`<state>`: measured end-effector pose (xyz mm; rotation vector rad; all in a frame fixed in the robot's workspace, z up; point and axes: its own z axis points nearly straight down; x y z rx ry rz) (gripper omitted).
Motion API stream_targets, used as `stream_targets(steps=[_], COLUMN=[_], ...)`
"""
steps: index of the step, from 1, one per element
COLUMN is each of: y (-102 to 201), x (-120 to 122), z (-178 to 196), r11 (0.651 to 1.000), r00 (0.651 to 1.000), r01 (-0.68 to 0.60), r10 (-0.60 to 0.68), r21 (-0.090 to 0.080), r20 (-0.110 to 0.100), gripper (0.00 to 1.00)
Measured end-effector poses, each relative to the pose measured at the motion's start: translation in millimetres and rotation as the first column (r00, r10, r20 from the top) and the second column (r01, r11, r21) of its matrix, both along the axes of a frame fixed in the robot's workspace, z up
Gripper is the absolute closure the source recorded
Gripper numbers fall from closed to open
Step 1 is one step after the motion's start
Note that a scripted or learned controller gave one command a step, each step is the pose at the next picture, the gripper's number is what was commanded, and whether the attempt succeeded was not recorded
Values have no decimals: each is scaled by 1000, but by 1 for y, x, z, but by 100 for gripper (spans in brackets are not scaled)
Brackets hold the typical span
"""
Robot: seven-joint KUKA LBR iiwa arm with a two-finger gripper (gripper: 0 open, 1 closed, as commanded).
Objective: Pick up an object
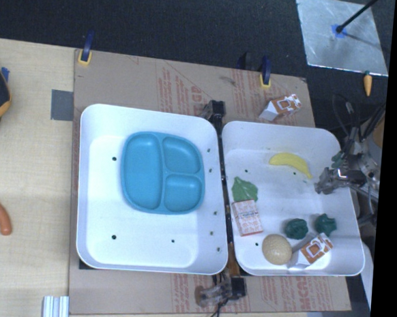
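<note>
The gripper (328, 180) hung over the right bin (255, 133) near its right wall; I cannot tell how its jaws stood, too small & blurred. The banana (291, 162) lay just left of the jaws, apart from them. Below the jaws were two dark green pieces (296, 228) and, lower, a small carton (316, 248) beside a beige ball (277, 249). Further left lay a green leaf (244, 189) w/ a red-white packet (247, 217) under it. The blue divided plate (162, 173) sat in the left bin (87, 180), well apart.
</note>
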<state>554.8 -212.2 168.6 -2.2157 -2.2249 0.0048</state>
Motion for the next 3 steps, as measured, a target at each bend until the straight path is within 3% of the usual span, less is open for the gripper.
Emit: stream_targets(steps=[1,2,3], y=[1,0,12], x=[101,36,-79], z=[-29,-32,-77], r11=[1000,1000,1000], r00=[1000,1000,1000], r01=[0,-1,0], r10=[0,1,0], r21=[1,0,2], r20=[1,0,-2], gripper=[0,0,0])
